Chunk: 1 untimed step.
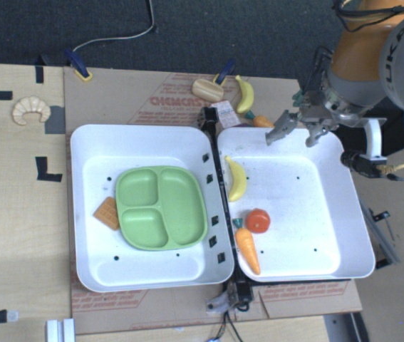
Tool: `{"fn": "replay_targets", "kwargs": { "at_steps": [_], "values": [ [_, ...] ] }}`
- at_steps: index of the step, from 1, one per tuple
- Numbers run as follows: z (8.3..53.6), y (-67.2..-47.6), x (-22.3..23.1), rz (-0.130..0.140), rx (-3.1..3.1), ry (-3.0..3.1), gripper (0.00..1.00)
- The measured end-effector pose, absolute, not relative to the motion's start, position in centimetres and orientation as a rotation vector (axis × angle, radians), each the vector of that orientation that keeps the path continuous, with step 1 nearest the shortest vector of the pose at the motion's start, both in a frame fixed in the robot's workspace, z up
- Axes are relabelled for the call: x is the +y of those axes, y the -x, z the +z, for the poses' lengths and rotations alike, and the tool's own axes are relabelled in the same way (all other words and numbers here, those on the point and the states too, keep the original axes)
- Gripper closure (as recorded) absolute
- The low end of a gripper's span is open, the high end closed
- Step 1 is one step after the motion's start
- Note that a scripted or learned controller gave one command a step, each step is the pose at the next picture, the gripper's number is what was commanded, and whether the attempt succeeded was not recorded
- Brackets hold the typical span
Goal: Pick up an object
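croissant (31,110) on bench, blue clamps (79,65)

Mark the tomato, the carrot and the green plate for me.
tomato (258,221), camera view, middle of its red body
carrot (247,251), camera view, middle of its orange length
green plate (162,207), camera view, central divider ridge

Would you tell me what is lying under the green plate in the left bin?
A tan cracker-like piece sticks out from under the left edge of the green plate. How far it reaches beneath is covered, as is anything else under the plate.
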<state>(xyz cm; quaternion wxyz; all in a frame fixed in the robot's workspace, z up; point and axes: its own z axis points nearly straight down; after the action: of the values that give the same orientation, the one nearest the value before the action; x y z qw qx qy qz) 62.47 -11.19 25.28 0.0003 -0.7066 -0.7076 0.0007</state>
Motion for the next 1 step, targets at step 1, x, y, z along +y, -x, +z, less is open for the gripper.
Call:
{"fn": "replay_targets", "kwargs": {
  "at_steps": [1],
  "values": [
    [16.92,-65.01,-9.31,0.003,-2.221,2.218,0.0]
  ]
}}
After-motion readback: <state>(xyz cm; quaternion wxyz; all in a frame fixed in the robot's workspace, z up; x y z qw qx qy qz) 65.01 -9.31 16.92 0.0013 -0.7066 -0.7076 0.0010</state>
